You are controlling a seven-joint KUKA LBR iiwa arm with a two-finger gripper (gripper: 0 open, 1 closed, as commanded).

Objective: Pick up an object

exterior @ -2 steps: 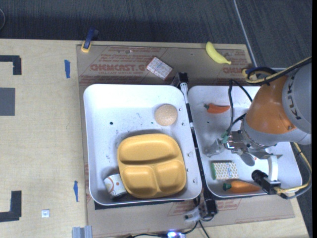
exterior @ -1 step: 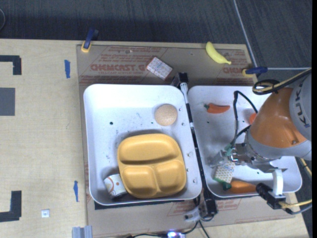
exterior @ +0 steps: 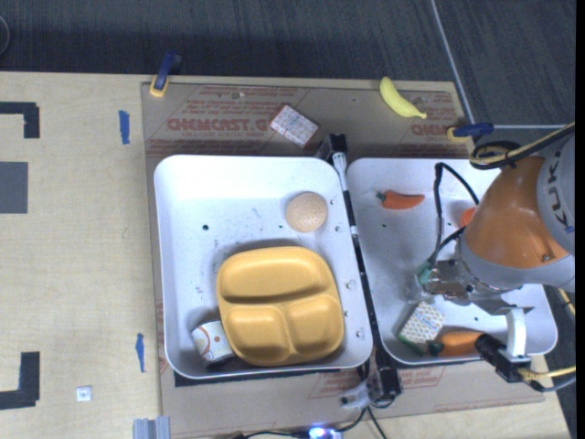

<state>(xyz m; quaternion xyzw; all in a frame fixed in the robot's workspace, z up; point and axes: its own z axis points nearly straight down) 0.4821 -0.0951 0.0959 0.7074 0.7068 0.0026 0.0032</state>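
My gripper (exterior: 442,283) hangs low in the right bin (exterior: 393,245), under the grey arm with its orange band (exterior: 512,222). Just below and left of it lies a small speckled white packet (exterior: 421,323), very close to the gripper's tip; I cannot tell whether they touch. An orange carrot-like piece (exterior: 459,342) rests beside the packet near the bin's front wall. Another small orange carrot (exterior: 400,199) lies at the back of the same bin. Part of an orange thing (exterior: 468,216) peeks out from behind the arm.
The left bin (exterior: 183,245) holds a big yellow compartment tray (exterior: 279,305), a tan ball (exterior: 306,211) behind it and a small white cup (exterior: 209,340) at the front left. Outside the bins lie a yellow banana (exterior: 400,99) and a patterned card (exterior: 293,124).
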